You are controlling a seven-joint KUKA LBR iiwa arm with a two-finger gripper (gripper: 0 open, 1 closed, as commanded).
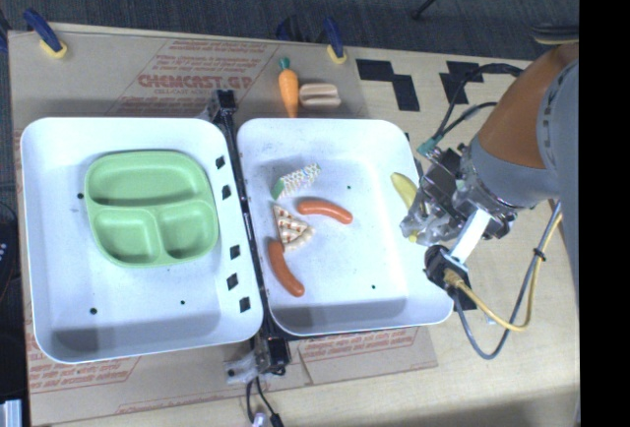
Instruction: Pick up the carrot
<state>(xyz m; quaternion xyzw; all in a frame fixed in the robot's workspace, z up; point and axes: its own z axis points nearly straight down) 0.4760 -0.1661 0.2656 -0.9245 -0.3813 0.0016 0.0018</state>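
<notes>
Two white bins sit side by side on the surface, and the carrot [287, 91] lies in neither of them: it rests on the cardboard just beyond the far rim of the right bin [325, 129], at about twelve o'clock from that bin's near-left corner and just beside a small sandwich-like toy [319, 96] at its three o'clock.

The carrot's long axis runs roughly twelve to six o'clock in the picture. Its green top points to twelve, away from the bins, and its orange tip points to six, toward the right bin's rim.

The pincer [430, 218] hangs at the three o'clock edge of the right bin, close to a yellow banana-like piece [405, 189], and well apart from the carrot. Whether it is open or closed I cannot tell, since cables and wrist hardware crowd that spot. Nothing can be made out in its grasp.

As I judge it, the task is at the approach step, with no grasp begun. The next move calls for travel toward ten or eleven o'clock, across the right bin and over its far rim. The wrist would then turn so that the closing line crosses the carrot's short width, from nine to three. The descent needs care, because the sandwich toy lies close by and the bin rim is near the tip.
</notes>
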